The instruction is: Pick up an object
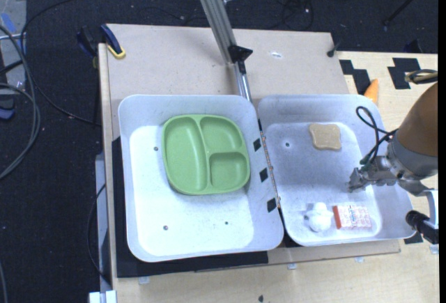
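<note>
Gripper [357, 181] low over the right bin [293, 110], near that bin's right side, at the end of the grey arm [418, 148] that enters from the right edge of the view. Orange band visible above the wrist; black cable loops off the wrist and over the bin's right rim. Whether the claw is spread or closed cannot be told from this angle: the tip is small, dark and partly blurred. Nothing seen between it; no object touching it that can be made out. It sits above bare bin floor.

Right bin holds three things:
- tan sponge-like piece [325, 136], flat, in the upper middle, well apart from the gripper
- small white lumpy object [318, 216], near the front edge
- flat white packet with red print [352, 216], just beside the white object, on its right, below the gripper and apart from it

Left bin [139, 176] holds one thing:
- green divided plate [206, 154], three compartments, lying flat in the upper middle of the bin; no items in its compartments

The two bins lie side by side, inner edges meeting, with dark clips along the seam. Both rest on a pale wooden bench [181, 58]. A metal pole [216, 5] runs at a slant from the top of the view down to the seam between the bins
</note>
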{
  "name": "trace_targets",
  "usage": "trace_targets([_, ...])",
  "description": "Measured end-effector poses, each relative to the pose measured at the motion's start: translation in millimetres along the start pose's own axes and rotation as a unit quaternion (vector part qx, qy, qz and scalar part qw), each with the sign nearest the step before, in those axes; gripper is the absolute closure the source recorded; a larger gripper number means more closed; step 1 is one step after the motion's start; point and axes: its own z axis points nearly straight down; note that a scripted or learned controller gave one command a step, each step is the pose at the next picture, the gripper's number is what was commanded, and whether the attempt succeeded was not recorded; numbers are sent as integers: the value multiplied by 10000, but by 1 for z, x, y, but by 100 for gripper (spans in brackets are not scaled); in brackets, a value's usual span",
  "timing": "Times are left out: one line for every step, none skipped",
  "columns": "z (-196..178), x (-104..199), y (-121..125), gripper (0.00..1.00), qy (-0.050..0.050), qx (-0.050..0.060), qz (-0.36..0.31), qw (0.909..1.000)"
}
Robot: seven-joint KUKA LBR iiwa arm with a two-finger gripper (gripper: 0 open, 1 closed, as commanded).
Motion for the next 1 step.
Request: trace_targets([-43, -2, 1, 100, 11, 17, -10, 10000])
